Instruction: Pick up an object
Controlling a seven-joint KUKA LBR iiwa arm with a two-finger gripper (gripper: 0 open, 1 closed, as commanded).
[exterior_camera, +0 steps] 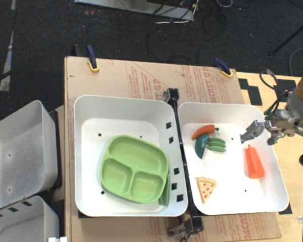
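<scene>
- Camera view, right bin: gripper sits at the bin's upper right edge, near the frame's right side, w/ the arm coming in from the right.
- Claw state: two dark fingers look spread apart, one toward the left at the bin's rim, one to the right; nothing between them, so it's empty as far as I can see.
- Likeliest target: orange bottle-like toy, lying flat on the bin floor, right part of the bin.
- Key relation: the orange toy lies just below the claw in frame, a touch to the left; near, not touching.
- Long axis of the toy runs roughly top-to-bottom in frame, slightly tilted; narrow tip points up toward the claw, fatter end points down-right.
- Judgement: fingers would need to close across the short axis, i.e. left-right in frame, after dropping down onto it.
- Other picks, farther left: red chili-like piece and green veg piece, touching each other, upper-middle of the bin; pizza slice toy lower down, tip pointing down.
- Left bin: green divided tray, well apart from the claw.
</scene>
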